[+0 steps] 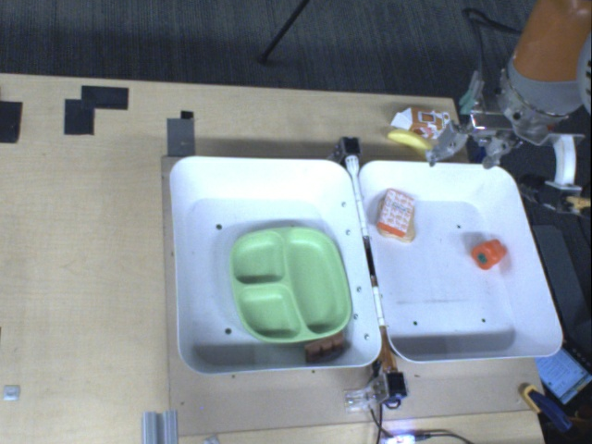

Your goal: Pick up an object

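Right bin — orange object at right, printed box upper left, both unlifted; gripper above the bin's far rim in the upper right, fingers apart, holding nothing — the pick is undone.

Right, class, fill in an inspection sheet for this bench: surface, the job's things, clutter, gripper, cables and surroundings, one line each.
Surface: light wooden bench bearing two shallow white bins, the left bin and the right bin, side by side.
Job's things: small box with a red pattern and orange object in the right bin, apart; green divided plate in the left bin, a brown item at its near edge.
Clutter: yellow piece and a wrapper on the bench behind the right bin.
Gripper: gripper above the right bin's far rim, holding nothing visible.
Cables: wires at the near bench edge.
Surroundings: dark floor.
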Robot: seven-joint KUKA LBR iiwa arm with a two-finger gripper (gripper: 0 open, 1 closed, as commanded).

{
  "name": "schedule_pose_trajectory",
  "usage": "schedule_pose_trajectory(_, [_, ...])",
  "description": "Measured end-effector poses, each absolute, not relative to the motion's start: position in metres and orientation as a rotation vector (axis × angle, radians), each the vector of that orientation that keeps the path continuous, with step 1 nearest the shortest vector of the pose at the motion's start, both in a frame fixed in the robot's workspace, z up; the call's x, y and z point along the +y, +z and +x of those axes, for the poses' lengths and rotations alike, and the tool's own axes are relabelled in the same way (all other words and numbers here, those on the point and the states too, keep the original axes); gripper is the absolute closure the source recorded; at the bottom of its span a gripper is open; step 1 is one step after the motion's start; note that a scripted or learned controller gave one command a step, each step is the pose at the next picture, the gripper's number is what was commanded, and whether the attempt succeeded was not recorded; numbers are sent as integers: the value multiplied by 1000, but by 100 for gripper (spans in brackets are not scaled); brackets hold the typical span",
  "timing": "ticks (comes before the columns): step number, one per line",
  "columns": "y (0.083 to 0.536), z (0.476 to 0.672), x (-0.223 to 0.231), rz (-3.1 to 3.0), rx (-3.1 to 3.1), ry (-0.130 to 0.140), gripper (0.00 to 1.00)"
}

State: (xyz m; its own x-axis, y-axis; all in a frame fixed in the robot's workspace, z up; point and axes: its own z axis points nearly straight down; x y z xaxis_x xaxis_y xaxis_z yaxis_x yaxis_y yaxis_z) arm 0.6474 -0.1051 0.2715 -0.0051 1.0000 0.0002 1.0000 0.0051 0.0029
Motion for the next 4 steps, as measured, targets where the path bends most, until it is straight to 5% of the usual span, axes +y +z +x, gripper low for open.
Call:
schedule_pose_trajectory(1, [103,672,-108,2207,2216,18,0])
schedule_pose_trajectory(2, [116,674,-107,2201,2217,27,100])
schedule_pose_trajectory(3, [115,674,-107,2202,2217,26,0])
schedule_pose_trajectory(4, [127,676,-106,2197,2218,31,100])
